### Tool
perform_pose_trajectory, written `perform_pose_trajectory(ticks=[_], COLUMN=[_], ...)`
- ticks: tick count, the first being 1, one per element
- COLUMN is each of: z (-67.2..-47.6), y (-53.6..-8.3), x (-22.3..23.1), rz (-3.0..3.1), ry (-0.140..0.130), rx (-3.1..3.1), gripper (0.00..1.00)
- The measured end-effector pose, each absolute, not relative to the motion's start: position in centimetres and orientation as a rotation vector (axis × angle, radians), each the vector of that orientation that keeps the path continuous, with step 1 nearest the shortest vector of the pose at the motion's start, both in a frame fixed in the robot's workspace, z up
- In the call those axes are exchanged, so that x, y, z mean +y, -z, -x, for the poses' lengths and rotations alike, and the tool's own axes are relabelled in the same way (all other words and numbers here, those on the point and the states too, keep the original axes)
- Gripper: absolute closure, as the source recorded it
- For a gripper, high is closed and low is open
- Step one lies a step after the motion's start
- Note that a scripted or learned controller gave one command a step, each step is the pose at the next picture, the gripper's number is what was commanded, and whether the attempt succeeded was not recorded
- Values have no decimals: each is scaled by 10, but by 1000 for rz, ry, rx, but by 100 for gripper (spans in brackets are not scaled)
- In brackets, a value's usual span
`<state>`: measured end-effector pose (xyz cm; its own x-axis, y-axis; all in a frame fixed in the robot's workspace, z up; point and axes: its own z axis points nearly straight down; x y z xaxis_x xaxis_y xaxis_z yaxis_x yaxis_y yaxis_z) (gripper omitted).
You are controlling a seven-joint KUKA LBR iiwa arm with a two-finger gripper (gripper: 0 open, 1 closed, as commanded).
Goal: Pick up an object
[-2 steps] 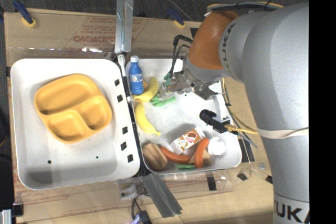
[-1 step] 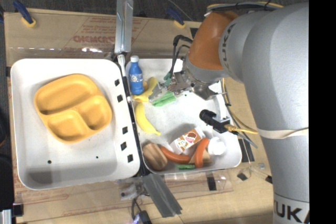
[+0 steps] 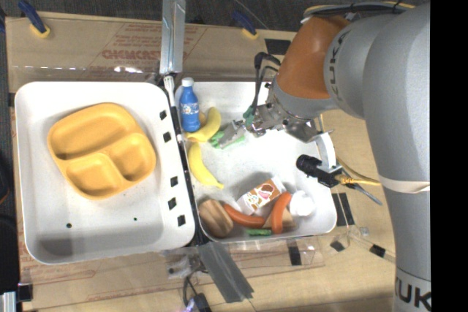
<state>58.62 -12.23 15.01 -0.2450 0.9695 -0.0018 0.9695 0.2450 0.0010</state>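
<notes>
My arm bends in from the right over the right bin (image 3: 219, 95); my gripper (image 3: 232, 134) sits low beside the bananas (image 3: 201, 150), fingers' state unclear.

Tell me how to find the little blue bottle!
Look in the right bin, the one crowded with toy food. Go to its top left corner, by the wall between the bins. The bottle lies there beside a banana; it alone is blue with a white cap.
</notes>
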Motion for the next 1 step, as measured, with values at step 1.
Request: perform_pose_trajectory(ticks=[1], z=[-629], y=[-91], x=[-134], rz=[-2323], ry=[2], rx=[2117], gripper=[0])
